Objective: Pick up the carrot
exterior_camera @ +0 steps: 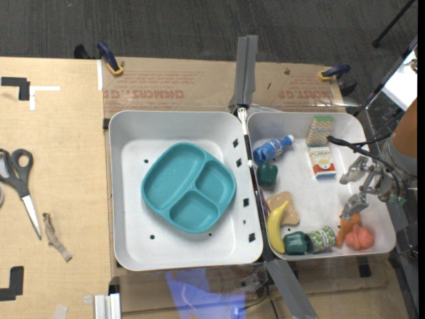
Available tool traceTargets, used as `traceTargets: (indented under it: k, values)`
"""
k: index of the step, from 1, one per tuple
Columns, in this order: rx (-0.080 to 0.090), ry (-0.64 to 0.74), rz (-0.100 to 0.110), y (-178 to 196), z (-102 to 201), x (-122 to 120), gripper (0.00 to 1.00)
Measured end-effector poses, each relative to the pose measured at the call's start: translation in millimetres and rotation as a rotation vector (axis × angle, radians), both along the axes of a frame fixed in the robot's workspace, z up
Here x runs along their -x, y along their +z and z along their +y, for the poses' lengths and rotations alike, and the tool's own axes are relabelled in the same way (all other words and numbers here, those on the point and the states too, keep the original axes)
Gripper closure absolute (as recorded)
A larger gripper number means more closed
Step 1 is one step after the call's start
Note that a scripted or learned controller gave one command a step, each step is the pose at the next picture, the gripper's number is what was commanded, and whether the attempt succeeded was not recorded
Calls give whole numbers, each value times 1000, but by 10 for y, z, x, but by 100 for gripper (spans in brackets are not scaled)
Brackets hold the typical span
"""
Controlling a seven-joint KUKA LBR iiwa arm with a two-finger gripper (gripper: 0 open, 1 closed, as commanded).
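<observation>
While the arm (406, 145) reaches in from the right, the gripper (358, 195) sits low over the right bin (302, 119), near its right wall. Two metal fingers (352, 173) are visible and stand apart, so the jaws are released; nothing lies between them. The lower finger ends just above the carrot (346, 226).

Carrot: orange, lying in the front right corner of the right bin, tilted, with its upper end touching or just under the lower fingertip. Contact cannot be confirmed. A pink lump (360, 238) lies just beside the carrot on its right.

Other contents of the right bin:
- A green can (311, 240) lies on its side at the front wall, just left of the carrot.
- A banana (277, 224) lies beside the can, against the left wall.
- A slice of bread (284, 205) is partly under the banana.
- A dark green pepper (267, 173) sits beyond the bread.
- A blue bottle (271, 149) lies near the left wall.
- Two small boxes (322, 153) lie toward the back.

Left bin (123, 198): holds a teal divided plate (189, 187), tilted in plan.

Scissors (20, 181) lie on the bench at far left, well apart from both bins.
</observation>
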State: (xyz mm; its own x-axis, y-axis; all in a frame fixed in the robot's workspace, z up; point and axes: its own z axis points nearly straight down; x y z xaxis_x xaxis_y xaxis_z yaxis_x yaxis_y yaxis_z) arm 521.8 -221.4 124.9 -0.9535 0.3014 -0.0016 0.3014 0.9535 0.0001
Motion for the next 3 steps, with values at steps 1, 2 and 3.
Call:
traceTargets:
  k: [1, 2, 3]
  values:
    - [1, -184, -3, -316, 2, -180, 0]
    - [2, -179, -7, -211, 12, -200, 100]
    - [0, 169, -2, 785, 387, 259, 100]
